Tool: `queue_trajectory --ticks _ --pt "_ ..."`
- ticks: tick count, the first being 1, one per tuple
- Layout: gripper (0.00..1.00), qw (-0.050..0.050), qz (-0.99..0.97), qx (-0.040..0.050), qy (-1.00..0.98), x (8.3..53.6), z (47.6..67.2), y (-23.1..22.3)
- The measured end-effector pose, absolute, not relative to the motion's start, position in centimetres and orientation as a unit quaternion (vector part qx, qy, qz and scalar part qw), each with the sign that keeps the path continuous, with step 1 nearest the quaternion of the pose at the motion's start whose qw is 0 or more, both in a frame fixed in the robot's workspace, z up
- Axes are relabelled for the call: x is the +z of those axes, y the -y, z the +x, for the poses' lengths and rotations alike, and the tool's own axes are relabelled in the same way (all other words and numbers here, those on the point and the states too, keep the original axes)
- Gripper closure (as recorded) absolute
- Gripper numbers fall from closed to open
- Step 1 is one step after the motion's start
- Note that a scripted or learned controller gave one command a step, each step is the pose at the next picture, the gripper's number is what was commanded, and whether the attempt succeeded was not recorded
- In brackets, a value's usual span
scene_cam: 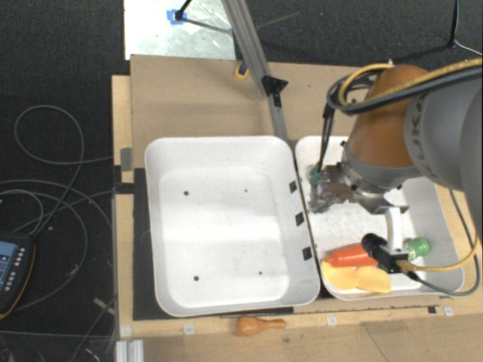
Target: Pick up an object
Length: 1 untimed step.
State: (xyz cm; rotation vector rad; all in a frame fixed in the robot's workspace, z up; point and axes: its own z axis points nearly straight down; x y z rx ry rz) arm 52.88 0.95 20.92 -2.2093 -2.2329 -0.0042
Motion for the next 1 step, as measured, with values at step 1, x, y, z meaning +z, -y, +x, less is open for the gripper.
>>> queue_trajectory --ticks 1 --pt "1.00 0.000 -0.703 -0.0019 0.711 22.24 52.03 -6.78"
